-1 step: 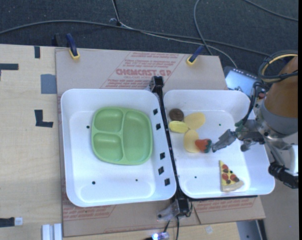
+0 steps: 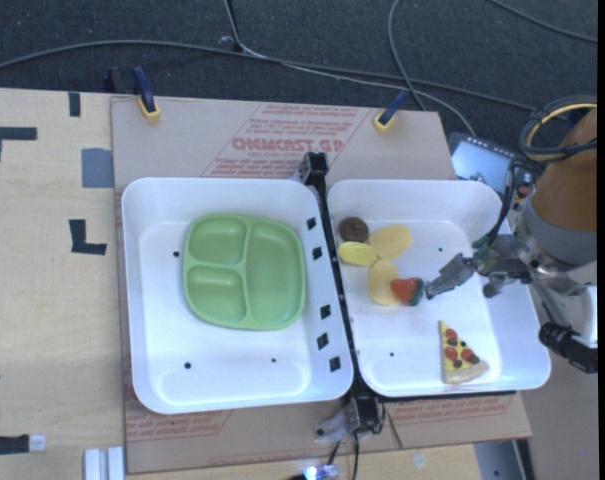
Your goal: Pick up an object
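We see a thick, round arm [image 2: 564, 230]. It has a wide orange band [image 2: 572, 183], and the part just under the orange band is grey and smooth. Above the orange band a thin yellow cable [image 2: 552, 116] curls in a loop. Down and away from the orange band, the gripper [image 2: 460, 279] is dark grey, thin and pointy, with a little shine like metal.

Left white bin [image 2: 132, 298] and right white bin [image 2: 482, 193] touching side by side, brown cardboard sheet [image 2: 272, 138] beneath (red lettering printed on it), blue-and-yellow clamps [image 2: 144, 96] at its far edge, pale wooden desk [image 2: 42, 308] with black tape marks [image 2: 82, 238], cables [image 2: 412, 28] trailing beyond.
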`<action>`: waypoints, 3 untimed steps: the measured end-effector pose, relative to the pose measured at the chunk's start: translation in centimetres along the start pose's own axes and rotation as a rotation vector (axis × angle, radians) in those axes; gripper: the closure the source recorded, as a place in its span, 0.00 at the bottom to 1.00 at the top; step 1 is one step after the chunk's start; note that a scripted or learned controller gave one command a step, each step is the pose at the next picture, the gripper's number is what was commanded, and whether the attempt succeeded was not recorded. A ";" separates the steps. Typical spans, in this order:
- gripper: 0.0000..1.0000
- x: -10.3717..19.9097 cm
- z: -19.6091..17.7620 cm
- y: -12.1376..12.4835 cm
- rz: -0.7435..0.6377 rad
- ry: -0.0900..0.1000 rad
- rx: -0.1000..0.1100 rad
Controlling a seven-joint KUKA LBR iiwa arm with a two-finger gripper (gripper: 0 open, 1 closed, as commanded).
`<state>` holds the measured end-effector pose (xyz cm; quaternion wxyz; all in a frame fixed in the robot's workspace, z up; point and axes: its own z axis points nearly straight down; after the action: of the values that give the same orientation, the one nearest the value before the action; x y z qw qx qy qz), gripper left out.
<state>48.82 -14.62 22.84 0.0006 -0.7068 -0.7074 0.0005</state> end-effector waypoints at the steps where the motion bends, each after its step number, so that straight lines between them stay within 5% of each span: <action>1: 0.00 -0.3 4.5 0.2 0.001 0.000 0.004; 3: 0.00 -0.2 14.0 0.3 0.000 -0.003 -0.004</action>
<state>49.07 -14.82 8.89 -0.0018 -0.7068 -0.7074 0.0000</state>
